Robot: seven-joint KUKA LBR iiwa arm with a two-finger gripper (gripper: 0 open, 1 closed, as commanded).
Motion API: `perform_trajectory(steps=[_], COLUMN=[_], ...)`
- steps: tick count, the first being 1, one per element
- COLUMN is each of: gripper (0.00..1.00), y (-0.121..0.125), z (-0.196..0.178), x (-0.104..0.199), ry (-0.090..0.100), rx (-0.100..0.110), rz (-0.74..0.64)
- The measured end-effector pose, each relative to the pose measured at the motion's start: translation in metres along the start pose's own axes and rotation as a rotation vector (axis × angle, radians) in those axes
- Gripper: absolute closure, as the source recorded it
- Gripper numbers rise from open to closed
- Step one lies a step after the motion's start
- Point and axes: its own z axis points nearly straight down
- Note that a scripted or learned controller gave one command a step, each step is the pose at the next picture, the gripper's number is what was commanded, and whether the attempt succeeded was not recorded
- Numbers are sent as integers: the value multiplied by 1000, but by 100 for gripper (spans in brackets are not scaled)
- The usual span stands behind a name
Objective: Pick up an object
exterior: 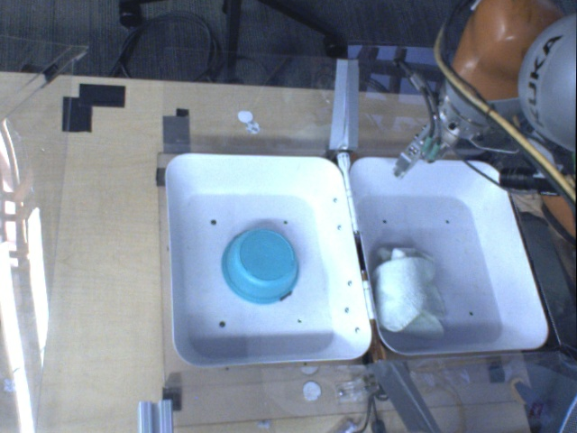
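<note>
The gripper (pixel 407 162) hangs over the right bin's (pixel 505 233) far rim; whether it is open cannot be told. The cloth (pixel 403 291) lies near the front, the bowl (pixel 261 264) in the left bin (pixel 194 242). A descent here would likely meet bare floor.

Two shallow white bins sit side by side on the wooden table (pixel 99 269). The left bin (pixel 194 197) holds a blue bowl (pixel 261 264) turned upside down, near its middle. The right bin (pixel 491 233) holds a crumpled white cloth (pixel 404 291) by its near left corner. The arm (pixel 505 43) reaches in from the upper right, and its hand (pixel 413 159) hangs over the right bin's far edge, well apart from the cloth.
</note>
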Motion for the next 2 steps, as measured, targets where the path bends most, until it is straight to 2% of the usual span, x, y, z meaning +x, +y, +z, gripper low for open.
perform_trajectory(steps=[1, 2], gripper=[100, 100], y=[-27, 0], z=[111, 29], x=[-18, 12], ry=[3, 0], rx=[4, 0], rz=[29, -162])
